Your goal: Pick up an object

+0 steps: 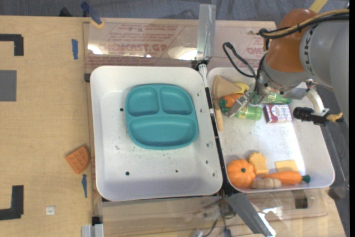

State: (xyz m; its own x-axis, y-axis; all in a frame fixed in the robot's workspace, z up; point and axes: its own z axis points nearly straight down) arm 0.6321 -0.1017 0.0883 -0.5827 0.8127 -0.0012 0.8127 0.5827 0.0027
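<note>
2 white bins sit on the tabletop; the claw is down in the right bin, among toy food near a green bottle. Whether it pinches anything, I cannot tell. Grasp step, seemingly; next needs a clean lift.

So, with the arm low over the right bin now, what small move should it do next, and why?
Probably a short, slow descent, then close. The gripper sits among the clutter at the back of the right bin, right at the green bottle and a small carrot. Nothing is visibly held yet, and the crowding makes a sideways shift risky.
</note>
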